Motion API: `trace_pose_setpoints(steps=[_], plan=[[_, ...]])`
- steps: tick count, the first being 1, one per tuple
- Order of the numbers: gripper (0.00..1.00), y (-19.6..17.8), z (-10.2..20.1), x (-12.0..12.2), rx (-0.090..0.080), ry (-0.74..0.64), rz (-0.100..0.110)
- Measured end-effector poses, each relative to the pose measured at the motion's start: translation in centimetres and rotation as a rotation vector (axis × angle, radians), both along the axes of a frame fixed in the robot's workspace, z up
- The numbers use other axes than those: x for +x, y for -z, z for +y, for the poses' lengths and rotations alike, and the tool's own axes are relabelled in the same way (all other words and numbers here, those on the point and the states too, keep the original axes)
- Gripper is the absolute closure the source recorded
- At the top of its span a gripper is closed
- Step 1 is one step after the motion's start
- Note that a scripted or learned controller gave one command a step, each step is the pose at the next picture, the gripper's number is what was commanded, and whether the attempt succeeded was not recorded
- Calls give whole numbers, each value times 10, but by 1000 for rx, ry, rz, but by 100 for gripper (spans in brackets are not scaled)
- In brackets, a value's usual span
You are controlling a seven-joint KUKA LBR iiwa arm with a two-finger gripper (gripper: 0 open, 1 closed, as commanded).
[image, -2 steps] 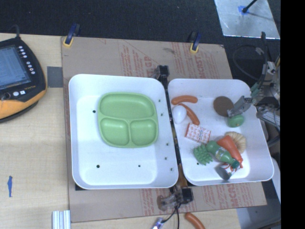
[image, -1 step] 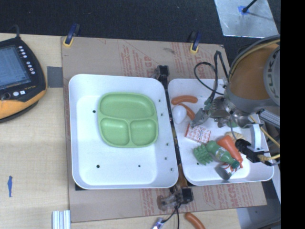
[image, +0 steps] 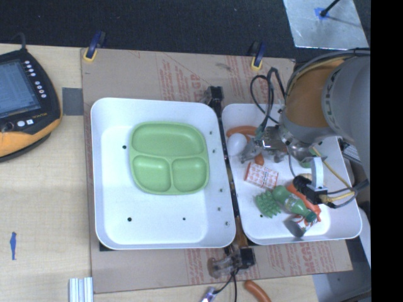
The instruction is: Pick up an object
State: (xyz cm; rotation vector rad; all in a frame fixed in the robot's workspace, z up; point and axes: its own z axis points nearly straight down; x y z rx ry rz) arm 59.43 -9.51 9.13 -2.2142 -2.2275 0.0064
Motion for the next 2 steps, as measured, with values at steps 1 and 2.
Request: trace_pose_setpoints(steps=[1,2], plan=[[100,-10,-1,0,-2,-2,0],[100,-101,55,4,3,2,0]])
